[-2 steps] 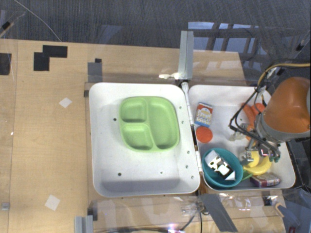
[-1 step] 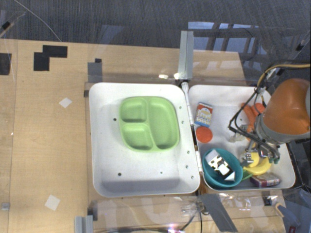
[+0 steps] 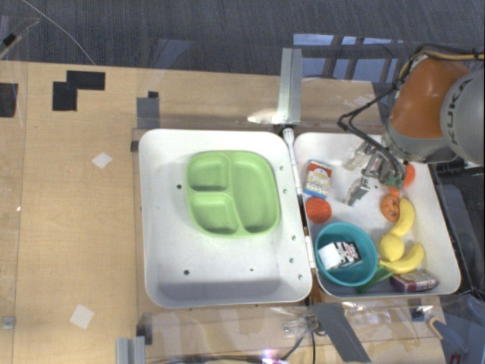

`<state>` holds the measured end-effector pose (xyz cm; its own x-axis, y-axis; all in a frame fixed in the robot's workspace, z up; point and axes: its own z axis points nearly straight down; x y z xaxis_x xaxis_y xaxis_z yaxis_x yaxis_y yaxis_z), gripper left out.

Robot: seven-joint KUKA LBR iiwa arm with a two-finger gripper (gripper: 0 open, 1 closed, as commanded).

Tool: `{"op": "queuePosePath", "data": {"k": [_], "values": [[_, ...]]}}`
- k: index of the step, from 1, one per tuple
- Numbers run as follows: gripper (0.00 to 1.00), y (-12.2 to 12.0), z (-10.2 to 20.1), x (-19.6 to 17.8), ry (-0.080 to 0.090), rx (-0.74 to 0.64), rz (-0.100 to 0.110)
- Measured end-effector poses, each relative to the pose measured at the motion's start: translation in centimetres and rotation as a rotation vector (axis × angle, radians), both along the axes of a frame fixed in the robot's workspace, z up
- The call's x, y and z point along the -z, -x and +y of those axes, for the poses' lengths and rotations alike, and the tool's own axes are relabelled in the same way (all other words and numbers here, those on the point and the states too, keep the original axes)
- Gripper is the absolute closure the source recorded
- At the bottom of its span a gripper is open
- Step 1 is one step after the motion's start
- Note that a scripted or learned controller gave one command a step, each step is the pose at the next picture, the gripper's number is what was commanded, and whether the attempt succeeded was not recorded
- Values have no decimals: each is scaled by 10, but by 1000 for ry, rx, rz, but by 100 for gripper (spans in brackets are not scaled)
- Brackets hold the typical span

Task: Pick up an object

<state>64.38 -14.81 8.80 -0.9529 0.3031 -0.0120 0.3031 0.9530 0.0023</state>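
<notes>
Camera view, gripper (image 3: 362,186) above right bin (image 3: 447,237) (white), yellow banana (image 3: 404,237)

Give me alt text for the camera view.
The gripper hangs over the right bin, among a banana, a teal bowl and a small carton. The left bin holds a green divided plate.

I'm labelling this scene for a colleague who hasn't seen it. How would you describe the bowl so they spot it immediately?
Look in the right-hand white bin, at its near left corner. The bowl is round and teal, with a small black-and-white packet inside it, unlike the yellow bananas beside it.
</notes>
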Motion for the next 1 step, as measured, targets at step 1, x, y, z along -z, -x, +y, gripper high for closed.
{"op": "queuePosePath", "data": {"k": [1], "values": [[0, 28, 1, -1, -1, 55, 0]]}}
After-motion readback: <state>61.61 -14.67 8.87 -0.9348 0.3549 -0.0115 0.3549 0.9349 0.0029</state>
